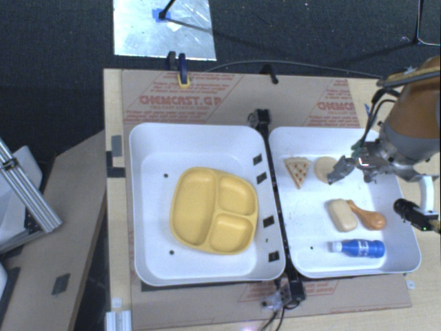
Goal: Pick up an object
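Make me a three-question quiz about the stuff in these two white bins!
1. Where is the yellow tray?
A. left bin
B. right bin
C. on the floor

2. What colour is the bottle?
A. red
B. blue
C. green

3. How is the bottle placed?
A. standing up
B. lying on its side
C. hanging from the arm

Answers:
1. A, the tray sits in the left bin.
2. B, its body is blue with a white cap.
3. B, it lies flat near the front of the right bin, apart from the gripper.
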Tool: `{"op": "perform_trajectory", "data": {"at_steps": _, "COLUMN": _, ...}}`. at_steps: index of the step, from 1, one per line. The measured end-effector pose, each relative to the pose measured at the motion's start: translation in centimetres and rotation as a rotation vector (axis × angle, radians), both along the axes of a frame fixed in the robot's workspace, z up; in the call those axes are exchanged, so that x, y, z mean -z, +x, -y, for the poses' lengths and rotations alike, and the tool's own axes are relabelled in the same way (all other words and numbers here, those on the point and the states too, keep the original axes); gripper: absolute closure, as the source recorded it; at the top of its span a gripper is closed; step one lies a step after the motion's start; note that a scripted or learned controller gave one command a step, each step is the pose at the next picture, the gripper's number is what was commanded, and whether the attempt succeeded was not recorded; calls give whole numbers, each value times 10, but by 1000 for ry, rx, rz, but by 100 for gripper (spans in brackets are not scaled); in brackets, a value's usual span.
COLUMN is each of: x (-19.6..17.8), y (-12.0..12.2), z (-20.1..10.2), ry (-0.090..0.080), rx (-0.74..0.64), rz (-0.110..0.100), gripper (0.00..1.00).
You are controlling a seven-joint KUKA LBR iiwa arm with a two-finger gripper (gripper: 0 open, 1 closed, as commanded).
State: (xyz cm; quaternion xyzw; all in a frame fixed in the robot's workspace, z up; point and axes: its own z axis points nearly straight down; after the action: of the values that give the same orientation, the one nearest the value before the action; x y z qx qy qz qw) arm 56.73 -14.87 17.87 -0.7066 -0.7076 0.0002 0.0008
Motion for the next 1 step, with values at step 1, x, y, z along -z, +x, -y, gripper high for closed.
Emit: {"op": "perform_trajectory", "data": {"at_steps": 1, "x": 52, "y": 9, "z": 5, "ry": 0, "rx": -1, "rz": 0, "gripper": 0}}
